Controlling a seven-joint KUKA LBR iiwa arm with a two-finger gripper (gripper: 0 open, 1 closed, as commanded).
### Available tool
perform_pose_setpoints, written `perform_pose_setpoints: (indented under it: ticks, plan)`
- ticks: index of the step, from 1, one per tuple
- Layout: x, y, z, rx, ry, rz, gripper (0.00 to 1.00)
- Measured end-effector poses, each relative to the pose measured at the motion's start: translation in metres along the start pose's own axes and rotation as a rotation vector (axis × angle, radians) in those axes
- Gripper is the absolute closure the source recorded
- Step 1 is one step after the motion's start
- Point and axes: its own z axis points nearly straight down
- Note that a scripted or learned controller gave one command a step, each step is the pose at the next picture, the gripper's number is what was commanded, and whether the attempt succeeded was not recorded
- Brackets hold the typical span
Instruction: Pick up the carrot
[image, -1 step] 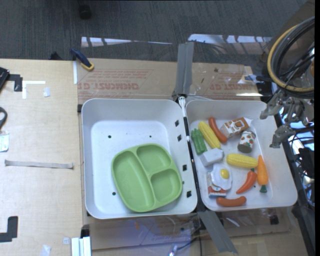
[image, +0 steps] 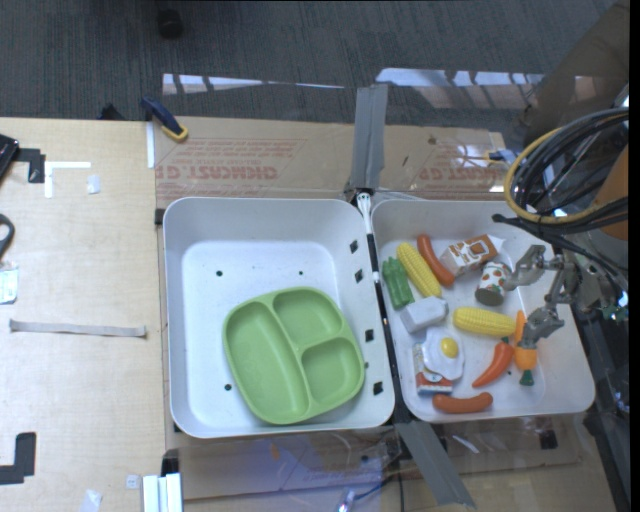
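1. Carrot (image: 524, 355): small, orange, green tip; lower right of the right bin (image: 570, 405), just right of a red chili pepper (image: 494, 365).
2. Gripper (image: 533, 330): reaches in from the right edge, metal fingers (image: 543, 322) down at the carrot's top; whether they are spread or pinching, cannot tell.
3. Same bin: two corn cobs (image: 485, 321), two sausages (image: 462, 403), fried egg (image: 444, 352), green vegetable (image: 396, 283), small cartons.
4. Left bin (image: 190, 240), frame centre: green divided plate (image: 293, 353).
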Motion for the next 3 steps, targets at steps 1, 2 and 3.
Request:
perform_pose_setpoints:
  ticks: [1,2,3]
  plan:
    - [-0.002,-0.034,0.095,0.000,-0.001,0.152,0.00]
    - [-0.005,-0.032,0.086,0.001,-0.005,0.146,1.00]
    - [-0.014,0.035,0.023,0.000,-0.002,0.230,1.00]
